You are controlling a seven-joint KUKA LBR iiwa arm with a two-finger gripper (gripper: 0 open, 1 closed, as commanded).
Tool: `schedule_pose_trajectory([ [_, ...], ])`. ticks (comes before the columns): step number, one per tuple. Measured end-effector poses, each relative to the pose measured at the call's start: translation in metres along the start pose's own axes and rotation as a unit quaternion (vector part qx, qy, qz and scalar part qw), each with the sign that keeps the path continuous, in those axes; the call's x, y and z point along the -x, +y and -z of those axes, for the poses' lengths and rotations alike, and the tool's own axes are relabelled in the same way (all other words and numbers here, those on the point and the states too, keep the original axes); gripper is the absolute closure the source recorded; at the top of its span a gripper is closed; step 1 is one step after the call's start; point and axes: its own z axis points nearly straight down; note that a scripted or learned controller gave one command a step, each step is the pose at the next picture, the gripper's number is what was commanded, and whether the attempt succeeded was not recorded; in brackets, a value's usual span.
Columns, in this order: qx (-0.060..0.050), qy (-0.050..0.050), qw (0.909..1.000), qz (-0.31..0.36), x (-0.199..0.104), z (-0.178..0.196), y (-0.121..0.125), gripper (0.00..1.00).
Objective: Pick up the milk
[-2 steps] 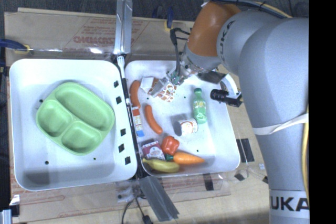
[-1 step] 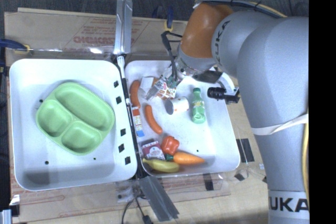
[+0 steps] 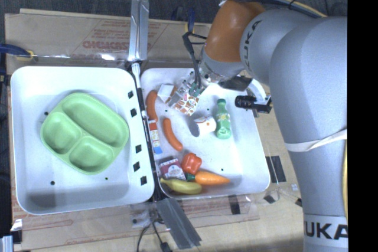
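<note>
My arm (image 3: 307, 97) reaches in from the right, the orange band (image 3: 231, 29) over the far edge of the right bin (image 3: 251, 168), and my jaws (image 3: 196, 82) sit low in that bin's far part, right against the milk (image 3: 186, 97), a small patterned carton lying tilted near the bin's far left corner. I cannot tell whether the carton is between my jaws or merely under them, since my wrist covers the fingers; so their opening is not something I can read here. Just right of the carton a green bottle (image 3: 222, 120) stands close to a small white piece with an orange patch (image 3: 204, 126). Two orange-red sausages lie along the left side of this bin, one (image 3: 151, 104) near the wall, the other (image 3: 172, 134) slanting toward the middle. At the near end are a red pepper (image 3: 191, 162), a carrot (image 3: 211, 178), a yellow banana (image 3: 182, 187) and a small dark red packet (image 3: 171, 168), crowded together. The left bin (image 3: 29, 186) holds a green divided plate (image 3: 84, 131) with three compartments. Both bins rest on the tabletop (image 3: 71, 32).
</note>
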Motion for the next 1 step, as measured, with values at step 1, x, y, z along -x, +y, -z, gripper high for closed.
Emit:
schedule_pose_trajectory([
  [1,0.002,-0.001,0.9826,-0.186,-0.0503,0.0891,0.0229,1.0],
])
